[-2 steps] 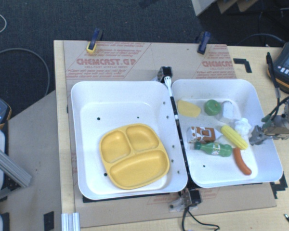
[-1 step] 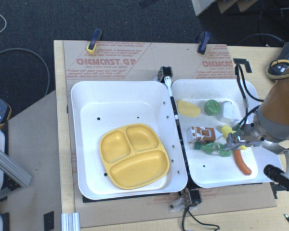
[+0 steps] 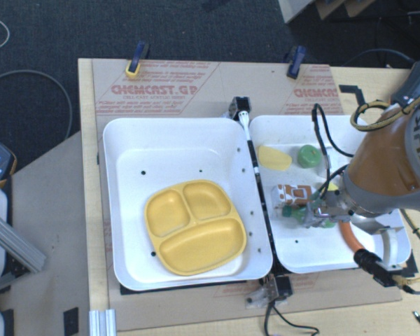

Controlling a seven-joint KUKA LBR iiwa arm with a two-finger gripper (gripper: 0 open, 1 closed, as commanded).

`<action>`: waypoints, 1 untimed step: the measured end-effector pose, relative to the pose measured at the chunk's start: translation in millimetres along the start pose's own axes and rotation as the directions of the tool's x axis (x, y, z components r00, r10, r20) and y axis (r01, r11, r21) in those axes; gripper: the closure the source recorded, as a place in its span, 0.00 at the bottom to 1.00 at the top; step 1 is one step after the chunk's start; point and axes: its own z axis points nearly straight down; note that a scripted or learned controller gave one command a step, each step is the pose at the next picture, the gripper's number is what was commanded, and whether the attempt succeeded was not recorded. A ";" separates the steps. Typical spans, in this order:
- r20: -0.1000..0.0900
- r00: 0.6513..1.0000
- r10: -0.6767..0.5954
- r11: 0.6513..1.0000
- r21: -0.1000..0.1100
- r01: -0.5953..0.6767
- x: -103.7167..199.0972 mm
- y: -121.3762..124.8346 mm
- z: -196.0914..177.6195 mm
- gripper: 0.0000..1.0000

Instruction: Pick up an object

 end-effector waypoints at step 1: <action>0.003 1.000 0.003 1.000 -0.004 -0.003 8.5 12.0 32.5 1.00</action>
